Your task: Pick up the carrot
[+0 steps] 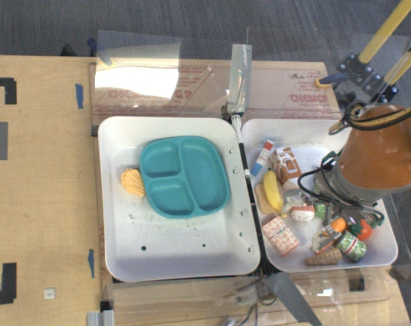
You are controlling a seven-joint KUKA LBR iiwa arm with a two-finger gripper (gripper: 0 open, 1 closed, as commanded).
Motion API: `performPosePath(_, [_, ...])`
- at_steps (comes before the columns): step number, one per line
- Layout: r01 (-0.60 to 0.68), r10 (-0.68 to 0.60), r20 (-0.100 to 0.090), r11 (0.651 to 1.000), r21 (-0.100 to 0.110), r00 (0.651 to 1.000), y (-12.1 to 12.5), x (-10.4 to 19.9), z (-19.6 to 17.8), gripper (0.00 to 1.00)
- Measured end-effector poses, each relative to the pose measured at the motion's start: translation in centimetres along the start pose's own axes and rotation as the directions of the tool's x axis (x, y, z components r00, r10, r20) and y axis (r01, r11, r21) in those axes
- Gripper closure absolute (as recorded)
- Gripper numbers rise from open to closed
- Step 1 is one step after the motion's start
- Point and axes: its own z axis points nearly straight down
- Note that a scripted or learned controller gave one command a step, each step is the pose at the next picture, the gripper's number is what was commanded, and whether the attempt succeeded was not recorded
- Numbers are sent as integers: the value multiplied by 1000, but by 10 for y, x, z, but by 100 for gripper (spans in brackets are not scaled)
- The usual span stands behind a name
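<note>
The carrot (pixel 337 225), small and orange with a green end, lies in the right bin (pixel 388 250) near its front right corner. The arm's orange band (pixel 378 151) hangs over that bin, and cables cover the wrist. My gripper (pixel 325 214) reaches down just left of the carrot, among the toy foods. The arm's body and its cables hide most of the gripper.
The right bin also holds a banana (pixel 272 190), a small carton (pixel 287 165), a blue and white tube (pixel 264 156), a pink box (pixel 280 235), an ice-cream cone (pixel 325 255) and a red and green toy (pixel 356 245). In the left bin (pixel 123 250) are a teal divided plate (pixel 185 176) and a yellow shell-shaped toy (pixel 132 181).
</note>
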Motion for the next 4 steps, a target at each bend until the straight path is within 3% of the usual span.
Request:
performPosePath(1, [85,-85,16,996,17,996,-37,31,5,0])
performPosePath(2, [65,-65,20,998,20,998,-7,14,20,0])
performPosePath(3, [491,-491,7,871,17,871,-27,18,22,0])
performPosePath(4, [484,-485,15,874,38,874,-18,24,18,0])
